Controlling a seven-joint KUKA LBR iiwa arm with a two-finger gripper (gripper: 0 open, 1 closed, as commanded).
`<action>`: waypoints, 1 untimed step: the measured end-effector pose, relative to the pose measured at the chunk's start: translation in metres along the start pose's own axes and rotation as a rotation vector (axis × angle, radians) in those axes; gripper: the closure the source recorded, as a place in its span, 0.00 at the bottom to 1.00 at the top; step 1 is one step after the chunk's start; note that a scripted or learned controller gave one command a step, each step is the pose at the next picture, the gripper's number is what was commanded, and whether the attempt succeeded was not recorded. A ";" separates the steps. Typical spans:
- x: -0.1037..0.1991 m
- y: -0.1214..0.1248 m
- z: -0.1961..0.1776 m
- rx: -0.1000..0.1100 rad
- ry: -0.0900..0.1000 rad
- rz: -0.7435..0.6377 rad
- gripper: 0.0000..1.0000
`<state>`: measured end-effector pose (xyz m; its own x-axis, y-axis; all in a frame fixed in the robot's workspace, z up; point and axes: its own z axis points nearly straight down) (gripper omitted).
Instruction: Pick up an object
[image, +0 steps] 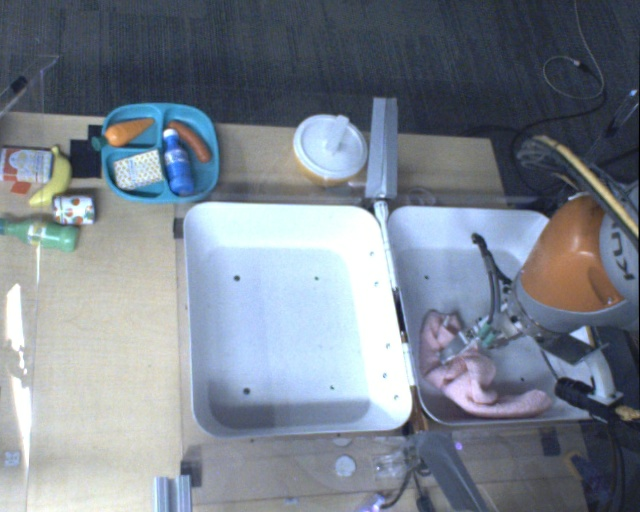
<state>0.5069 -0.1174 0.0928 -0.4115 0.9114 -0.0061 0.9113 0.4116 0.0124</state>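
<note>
Arm (575, 265) reaches into right bin (440, 235). Gripper (478, 340) sits low over pink cloth (465, 375) bunched at bin's near side, touching its top edge; grip state cannot be told.

Even, bright overhead light; glare on left bench (15, 330); overall soft focus.

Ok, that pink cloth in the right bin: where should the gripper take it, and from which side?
Probably from straight above, on the raised bunched folds at the pink cloth's middle. It lies limp and crumpled on the right bin's floor, so a fold gives more to pinch than its flat tail. The gripper hangs just over it.
</note>
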 end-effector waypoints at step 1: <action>0.001 0.003 -0.011 -0.005 0.001 -0.001 1.00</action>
<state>0.5092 -0.1149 0.1042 -0.4127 0.9108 -0.0054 0.9107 0.4127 0.0174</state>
